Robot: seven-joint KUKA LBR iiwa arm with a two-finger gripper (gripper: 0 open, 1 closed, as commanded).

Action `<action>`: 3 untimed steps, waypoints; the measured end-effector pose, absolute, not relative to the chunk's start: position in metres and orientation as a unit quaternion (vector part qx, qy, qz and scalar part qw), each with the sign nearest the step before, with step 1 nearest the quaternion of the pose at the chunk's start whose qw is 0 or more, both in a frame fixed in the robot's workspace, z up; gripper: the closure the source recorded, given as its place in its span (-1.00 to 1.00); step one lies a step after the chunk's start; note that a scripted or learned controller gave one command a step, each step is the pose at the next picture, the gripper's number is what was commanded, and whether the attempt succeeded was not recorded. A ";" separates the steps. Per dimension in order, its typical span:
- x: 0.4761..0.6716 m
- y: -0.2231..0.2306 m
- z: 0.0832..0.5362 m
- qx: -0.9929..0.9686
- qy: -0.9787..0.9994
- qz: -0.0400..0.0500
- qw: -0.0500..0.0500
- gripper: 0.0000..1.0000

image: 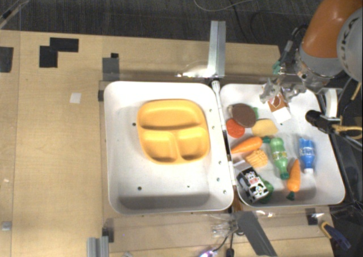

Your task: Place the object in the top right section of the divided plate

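Nearest the camera, a black-and-white toy (253, 185) is seen at the front of the right bin (332, 193), with carrots (247, 145), a green bottle (278, 156) and a blue bottle (306, 155) heaped behind it, probably as a stock to pick from. The gripper (278, 96) is held over the far corner of this bin, at a small brown-and-white object (278, 105); whether this is gripped cannot be told. The yellow plate (172, 131) is laid in the left bin (122, 154), and its top right section is not yet filled.

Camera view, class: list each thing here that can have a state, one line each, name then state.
Divided plate: upright in the left bin, nothing in its sections.
Blue bottle: lying on its side in the right bin.
Green bottle: lying down.
Orange carrot: lying flat.
Gripper: over the right bin's far side, grip unclear.
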State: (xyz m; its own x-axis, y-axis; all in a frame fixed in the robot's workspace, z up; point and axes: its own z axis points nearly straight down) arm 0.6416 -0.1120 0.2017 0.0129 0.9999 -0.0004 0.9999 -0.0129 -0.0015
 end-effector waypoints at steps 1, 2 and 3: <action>0.570 -0.091 0.112 -0.629 -0.777 -0.001 -0.001 1.00; 0.540 -0.021 0.182 -0.497 -0.868 0.000 0.000 1.00; 0.511 0.014 0.181 -0.378 -0.926 0.000 0.001 1.00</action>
State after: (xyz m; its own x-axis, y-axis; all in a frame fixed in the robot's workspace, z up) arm 0.5114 0.0144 0.1812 -0.7144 0.6998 0.0026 0.6998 0.7144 -0.0014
